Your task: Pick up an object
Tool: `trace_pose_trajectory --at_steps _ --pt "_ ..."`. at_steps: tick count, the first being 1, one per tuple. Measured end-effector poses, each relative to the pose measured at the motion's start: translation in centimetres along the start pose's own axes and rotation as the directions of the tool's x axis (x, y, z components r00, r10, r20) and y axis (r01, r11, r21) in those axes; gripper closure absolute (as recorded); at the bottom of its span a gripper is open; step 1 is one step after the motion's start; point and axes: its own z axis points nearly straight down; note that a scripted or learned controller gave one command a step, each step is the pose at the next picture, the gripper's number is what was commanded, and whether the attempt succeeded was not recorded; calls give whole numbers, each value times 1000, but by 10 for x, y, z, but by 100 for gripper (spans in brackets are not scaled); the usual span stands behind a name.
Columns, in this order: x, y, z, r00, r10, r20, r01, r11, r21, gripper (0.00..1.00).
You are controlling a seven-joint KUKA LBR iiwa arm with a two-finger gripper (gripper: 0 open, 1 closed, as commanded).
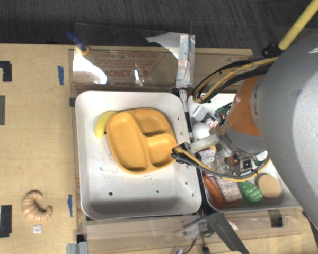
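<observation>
Over right bin (278,199), grey arm with orange band; gripper (230,160) buried in cables, state cannot tell. Just below it: bumpy green object (251,192), round tan object (270,186). Left of it, left bin (95,194): smooth orange divided tray (140,139) over yellow piece (101,123).
</observation>
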Motion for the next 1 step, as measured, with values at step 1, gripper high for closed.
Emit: trace_pose_trajectory --at_steps 1 --pt "7 -47 -86 923 -384 -3 384 923 -5 100"
